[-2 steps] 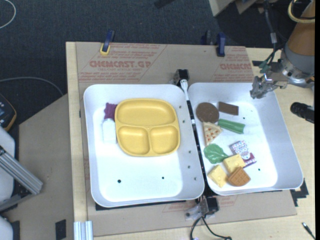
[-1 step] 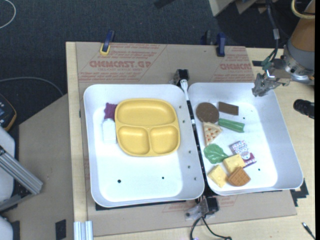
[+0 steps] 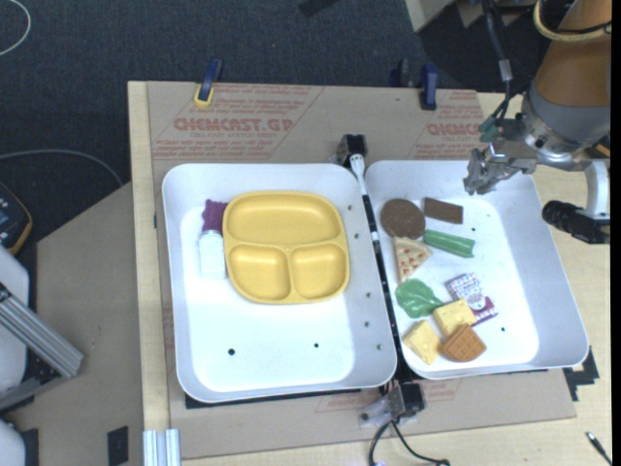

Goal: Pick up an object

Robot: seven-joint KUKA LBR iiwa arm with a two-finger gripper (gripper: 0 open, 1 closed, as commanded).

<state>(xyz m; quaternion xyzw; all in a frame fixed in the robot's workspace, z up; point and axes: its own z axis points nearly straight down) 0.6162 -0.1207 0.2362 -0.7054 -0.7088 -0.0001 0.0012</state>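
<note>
A: What is there to pick from?

B: Small toy foods, all in the right bin (image 3: 553,299). A round brown cookie (image 3: 402,218) lies near the bin's left wall, with a dark brown bar (image 3: 443,211) just to its right. Below the bar is a green stick (image 3: 448,243), lying flat and slightly slanted.

A: And lower down?

B: A waffle wedge (image 3: 410,257), pale with a red grid, sits under the cookie. Below it is a green leaf shape (image 3: 417,297). Right of the leaf lies a small packet (image 3: 468,293) in white, purple and red. Then a yellow block (image 3: 453,316), a second yellow block (image 3: 422,342) lower left of it, and an orange waffle square (image 3: 464,344) at the bottom. Those last three touch or nearly touch.

A: The left bin?

B: The left bin (image 3: 184,289) holds a yellow tray (image 3: 286,246) with three compartments, one wide on top and two smaller below. A white bottle (image 3: 211,255) with a purple cap (image 3: 212,214) lies along the tray's left edge, touching it.

A: Where is the gripper?

B: The gripper (image 3: 477,183) hangs over the right bin's upper right corner, well apart from the foods; the bar is nearest. Nothing shows between its fingers. Whether they are spread or closed, I cannot tell; they are small and dark against the rim.
</note>
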